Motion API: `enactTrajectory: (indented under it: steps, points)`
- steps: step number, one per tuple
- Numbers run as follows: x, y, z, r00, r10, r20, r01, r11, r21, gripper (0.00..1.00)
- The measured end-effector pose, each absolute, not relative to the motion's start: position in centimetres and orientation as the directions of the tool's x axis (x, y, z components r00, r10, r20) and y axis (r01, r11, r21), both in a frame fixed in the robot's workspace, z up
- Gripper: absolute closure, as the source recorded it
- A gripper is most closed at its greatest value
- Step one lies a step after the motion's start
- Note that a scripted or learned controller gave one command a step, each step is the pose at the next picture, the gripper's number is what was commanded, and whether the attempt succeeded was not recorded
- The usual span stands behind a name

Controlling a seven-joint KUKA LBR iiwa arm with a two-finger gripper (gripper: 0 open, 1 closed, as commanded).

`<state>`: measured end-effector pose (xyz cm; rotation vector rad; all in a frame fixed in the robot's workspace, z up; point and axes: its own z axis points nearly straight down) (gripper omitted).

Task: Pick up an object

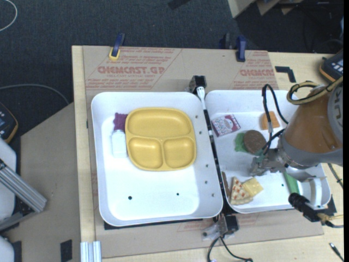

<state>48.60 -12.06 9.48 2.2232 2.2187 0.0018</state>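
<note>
Low in the right bin (272,205), a yellow pizza-slice toy (245,189) lies down-left of the gripper (260,164), its long axis slanting up to the right. I cannot tell how the gripper is set. Just above it sits a brown round piece (253,141), with the orange piece (266,119) beyond, toward the frame's upper right.

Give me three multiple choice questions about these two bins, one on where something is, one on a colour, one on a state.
1. Where is the divided plate?
A. left bin
B. right bin
C. on the bench outside the bins

2. What colour is that plate?
A. blue
B. yellow
C. red

3. How does the plate lie?
A. flipped over
B. standing on edge
C. flat, compartments up

Answers: 1 A, it sits within the left bin rim. 2 B, it is yellow throughout. 3 C, its three compartments face the camera.
</note>
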Motion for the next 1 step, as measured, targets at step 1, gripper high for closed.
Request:
enactTrajectory:
  steps: [1]
  points:
    - [49.09,-11.85,15.76,-0.001,1.000,-0.003,1.000,0.001,0.008,1.00]
